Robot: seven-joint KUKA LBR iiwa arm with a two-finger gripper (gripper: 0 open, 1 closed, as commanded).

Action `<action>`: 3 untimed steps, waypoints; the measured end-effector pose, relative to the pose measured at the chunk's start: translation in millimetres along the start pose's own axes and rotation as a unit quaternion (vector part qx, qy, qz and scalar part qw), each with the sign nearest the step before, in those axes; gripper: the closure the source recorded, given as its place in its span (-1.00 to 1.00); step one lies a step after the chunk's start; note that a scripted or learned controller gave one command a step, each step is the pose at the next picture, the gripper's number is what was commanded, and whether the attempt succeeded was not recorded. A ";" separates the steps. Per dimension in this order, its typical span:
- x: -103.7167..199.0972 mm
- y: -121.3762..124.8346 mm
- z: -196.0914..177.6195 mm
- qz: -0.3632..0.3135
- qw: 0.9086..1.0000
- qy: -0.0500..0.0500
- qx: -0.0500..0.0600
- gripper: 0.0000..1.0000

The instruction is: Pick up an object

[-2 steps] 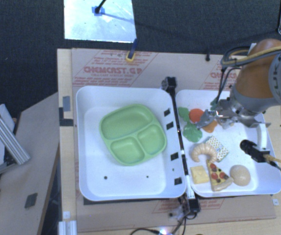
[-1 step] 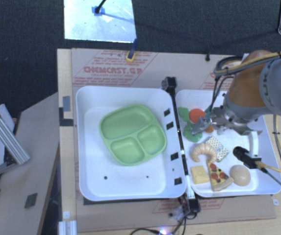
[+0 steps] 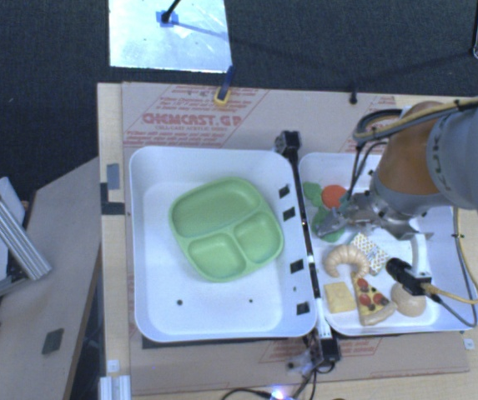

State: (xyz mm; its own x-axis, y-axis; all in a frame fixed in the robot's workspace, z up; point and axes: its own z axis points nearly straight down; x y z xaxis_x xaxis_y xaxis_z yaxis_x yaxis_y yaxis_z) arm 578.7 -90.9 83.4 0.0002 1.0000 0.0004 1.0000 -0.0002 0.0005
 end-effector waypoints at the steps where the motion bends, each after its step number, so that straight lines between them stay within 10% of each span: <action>1: -0.1 1.7 -13.1 0.000 1.000 0.000 -0.003 1.00; 3: -3.6 5.1 -122.0 -0.002 1.000 -0.001 -0.003 1.00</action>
State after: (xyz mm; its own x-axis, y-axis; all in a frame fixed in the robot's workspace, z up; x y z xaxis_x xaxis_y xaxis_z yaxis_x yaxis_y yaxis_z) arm 583.7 -94.5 205.4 -0.0041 1.0000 -0.0008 1.0000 0.0041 0.0061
